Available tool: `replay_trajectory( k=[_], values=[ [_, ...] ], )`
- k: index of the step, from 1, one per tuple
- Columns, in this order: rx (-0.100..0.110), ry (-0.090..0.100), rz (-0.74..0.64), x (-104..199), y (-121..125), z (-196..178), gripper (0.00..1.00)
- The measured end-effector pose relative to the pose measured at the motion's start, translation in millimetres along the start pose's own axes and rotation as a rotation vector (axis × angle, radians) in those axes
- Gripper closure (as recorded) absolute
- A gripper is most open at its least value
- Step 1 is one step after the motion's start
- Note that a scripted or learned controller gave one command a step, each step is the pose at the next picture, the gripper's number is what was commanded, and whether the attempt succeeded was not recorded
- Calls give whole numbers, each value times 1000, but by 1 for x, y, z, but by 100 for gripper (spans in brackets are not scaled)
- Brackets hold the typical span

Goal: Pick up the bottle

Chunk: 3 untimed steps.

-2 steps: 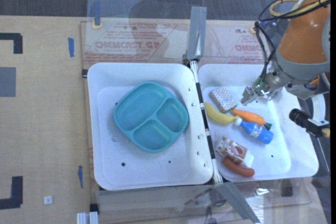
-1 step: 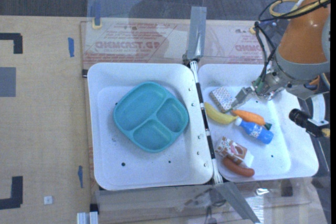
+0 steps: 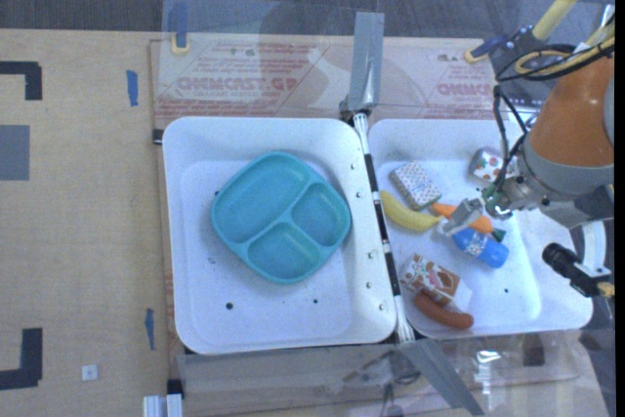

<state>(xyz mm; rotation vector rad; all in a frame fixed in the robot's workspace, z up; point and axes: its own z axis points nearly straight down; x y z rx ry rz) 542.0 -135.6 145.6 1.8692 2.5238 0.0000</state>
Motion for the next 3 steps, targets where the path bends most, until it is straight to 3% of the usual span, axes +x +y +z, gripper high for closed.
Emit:
replay_trajectory(
  k=[1, 2, 3],
  values=[
    [-5, -1, -107, -48, -15, 58, 0],
    [-8, -3, -103, -50, -15, 48, 100],
    [-1, -1, -6, 4, 14, -114, 100]
  ],
)
